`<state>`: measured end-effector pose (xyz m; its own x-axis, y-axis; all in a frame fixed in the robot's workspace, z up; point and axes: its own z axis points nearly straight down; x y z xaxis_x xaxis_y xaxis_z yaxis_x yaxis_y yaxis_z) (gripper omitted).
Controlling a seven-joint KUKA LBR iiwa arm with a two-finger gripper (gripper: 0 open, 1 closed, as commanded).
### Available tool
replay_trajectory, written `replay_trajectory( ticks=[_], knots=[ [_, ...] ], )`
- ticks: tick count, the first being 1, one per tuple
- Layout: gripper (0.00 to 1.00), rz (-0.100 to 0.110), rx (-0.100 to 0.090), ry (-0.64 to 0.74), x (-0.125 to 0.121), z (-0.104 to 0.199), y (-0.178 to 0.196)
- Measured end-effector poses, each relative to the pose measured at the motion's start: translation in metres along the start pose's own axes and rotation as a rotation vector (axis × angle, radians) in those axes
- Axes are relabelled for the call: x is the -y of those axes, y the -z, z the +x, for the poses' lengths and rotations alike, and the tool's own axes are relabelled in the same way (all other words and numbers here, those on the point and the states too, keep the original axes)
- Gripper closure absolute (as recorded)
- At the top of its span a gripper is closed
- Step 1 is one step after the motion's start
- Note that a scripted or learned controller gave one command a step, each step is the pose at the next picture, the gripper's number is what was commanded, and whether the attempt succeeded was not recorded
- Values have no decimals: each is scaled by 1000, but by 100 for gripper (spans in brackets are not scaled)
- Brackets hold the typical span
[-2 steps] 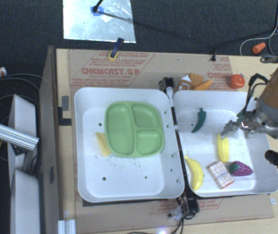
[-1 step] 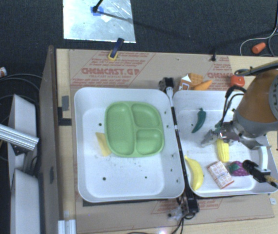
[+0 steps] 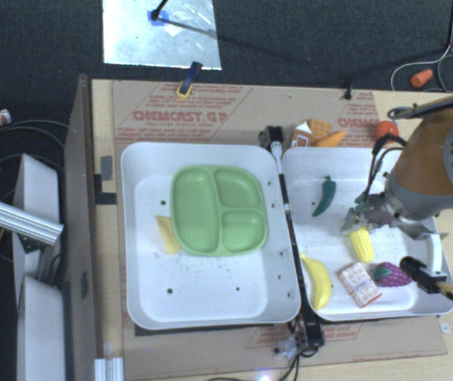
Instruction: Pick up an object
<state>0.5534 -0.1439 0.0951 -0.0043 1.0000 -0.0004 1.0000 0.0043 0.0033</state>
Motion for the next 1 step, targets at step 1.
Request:
replay_trajectory(
  ticks=[1],
  knots=[
    [100, -10, -2, 8, -30, 70, 95]
  ],
)
